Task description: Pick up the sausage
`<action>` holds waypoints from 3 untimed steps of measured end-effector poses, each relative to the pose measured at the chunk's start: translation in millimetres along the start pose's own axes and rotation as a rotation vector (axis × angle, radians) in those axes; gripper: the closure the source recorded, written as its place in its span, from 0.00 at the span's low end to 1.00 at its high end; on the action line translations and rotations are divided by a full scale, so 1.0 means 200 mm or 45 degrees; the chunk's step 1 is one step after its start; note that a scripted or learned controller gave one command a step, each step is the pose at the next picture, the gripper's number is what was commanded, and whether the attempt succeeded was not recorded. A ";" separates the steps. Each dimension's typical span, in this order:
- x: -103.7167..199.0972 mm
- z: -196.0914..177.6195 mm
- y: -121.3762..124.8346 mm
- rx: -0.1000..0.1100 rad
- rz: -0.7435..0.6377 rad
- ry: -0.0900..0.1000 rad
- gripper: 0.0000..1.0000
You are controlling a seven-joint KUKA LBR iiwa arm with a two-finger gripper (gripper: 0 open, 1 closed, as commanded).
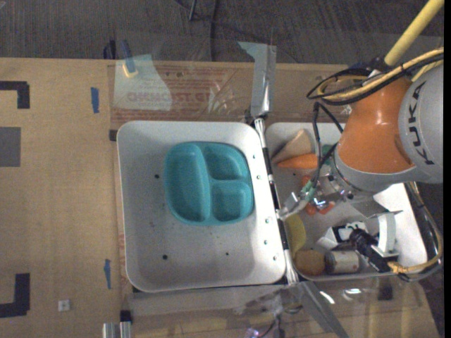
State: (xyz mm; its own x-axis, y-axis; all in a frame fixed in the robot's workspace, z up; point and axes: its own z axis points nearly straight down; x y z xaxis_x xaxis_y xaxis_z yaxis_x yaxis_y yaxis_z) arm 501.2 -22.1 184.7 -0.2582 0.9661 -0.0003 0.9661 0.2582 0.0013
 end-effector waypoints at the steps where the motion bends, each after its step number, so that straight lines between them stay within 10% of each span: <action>1: -0.02 0.00 0.39 0.000 -0.017 -0.001 0.00; 2: -0.42 0.00 0.47 -0.002 -0.058 -0.003 0.00; 3: -0.51 0.45 0.24 -0.003 -0.150 -0.002 0.00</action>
State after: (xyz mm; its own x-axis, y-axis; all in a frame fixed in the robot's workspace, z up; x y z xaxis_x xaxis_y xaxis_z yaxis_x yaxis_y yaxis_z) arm 573.9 -108.6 94.9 -0.3702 0.9290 -0.0024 0.9289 0.3702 0.0035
